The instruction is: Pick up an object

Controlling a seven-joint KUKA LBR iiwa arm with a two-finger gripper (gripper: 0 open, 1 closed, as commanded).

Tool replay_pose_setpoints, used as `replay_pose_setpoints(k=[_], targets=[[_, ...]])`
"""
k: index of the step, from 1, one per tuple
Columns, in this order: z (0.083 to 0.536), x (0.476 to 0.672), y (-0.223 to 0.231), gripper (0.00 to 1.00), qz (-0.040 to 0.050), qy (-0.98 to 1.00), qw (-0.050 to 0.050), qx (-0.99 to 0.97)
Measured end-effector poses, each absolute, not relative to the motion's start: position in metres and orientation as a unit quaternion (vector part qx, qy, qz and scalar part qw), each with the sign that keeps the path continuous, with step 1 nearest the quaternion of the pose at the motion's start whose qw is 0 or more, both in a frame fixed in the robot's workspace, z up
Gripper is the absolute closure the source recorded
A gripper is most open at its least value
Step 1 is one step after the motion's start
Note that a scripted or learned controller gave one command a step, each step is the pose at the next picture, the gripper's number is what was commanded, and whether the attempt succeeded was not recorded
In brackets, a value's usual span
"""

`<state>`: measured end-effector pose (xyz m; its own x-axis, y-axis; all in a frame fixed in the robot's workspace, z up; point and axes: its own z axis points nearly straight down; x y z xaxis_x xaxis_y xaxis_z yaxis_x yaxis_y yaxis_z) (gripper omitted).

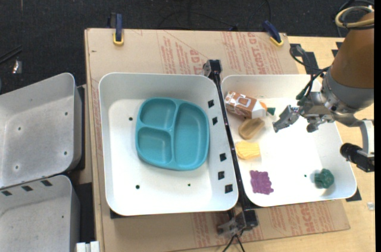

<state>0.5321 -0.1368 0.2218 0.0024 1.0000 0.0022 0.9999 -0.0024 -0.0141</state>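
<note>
Two-finger gripper (284, 118) hung over right shallow white bin (333, 152), beside brown-and-white carton (245, 105) and tan oval piece (251, 128); grip state indeterminate.

The two shallow white bins (113, 143) look like smooth, faintly glossy plastic, and the teal divided tray (173, 133) is smooth matt plastic. Under them lies a matt brown printed cardboard sheet (161, 51). The small purple piece (261, 182) looks rough and fuzzy, like cloth.
</note>
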Motion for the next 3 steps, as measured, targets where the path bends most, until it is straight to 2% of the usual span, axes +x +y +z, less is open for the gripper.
replay_pose_setpoints(k=[1, 2, 3], targets=[[0.229, 0.535, -0.136, 0.00, 0.0002, -0.707, 0.000, -0.707], [0.167, 0.538, -0.134, 0.00, 0.0007, -0.707, 0.001, -0.707], [0.114, 0.531, -0.125, 0.00, 0.0008, -0.707, 0.002, -0.707]])
